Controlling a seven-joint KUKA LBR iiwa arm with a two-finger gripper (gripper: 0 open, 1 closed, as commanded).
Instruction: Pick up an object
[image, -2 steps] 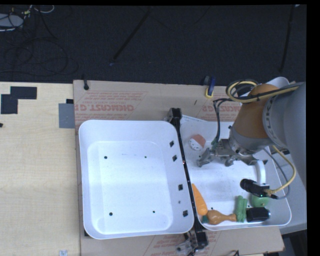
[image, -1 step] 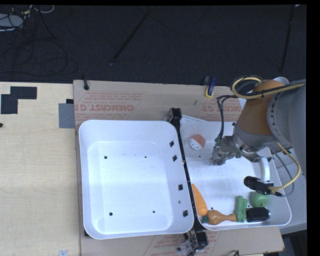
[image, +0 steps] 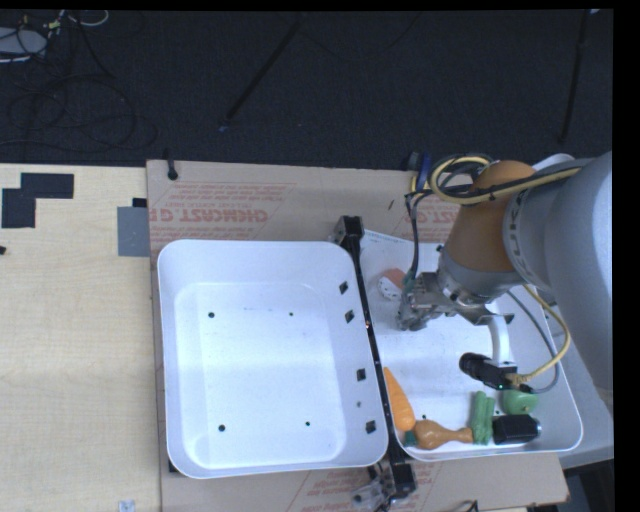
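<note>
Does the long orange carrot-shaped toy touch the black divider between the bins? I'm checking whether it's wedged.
Touching, as far as the camera view shows: the orange carrot-shaped toy lies along the right bin's left wall, against the black divider, with no gap visible.

My end effector (image: 415, 308) looks like dull grey metal, and the band (image: 490, 225) above my wrist is smooth, slightly glossy orange. The left bin (image: 255, 258) and right bin (image: 560, 425) are smooth white plastic with a soft sheen. Beneath them lies matt brown cardboard (image: 250, 195) with red print. The surface (image: 70, 330) at left looks like pale matt wood. The carrot (image: 398, 398) looks like smooth orange plastic.
</note>
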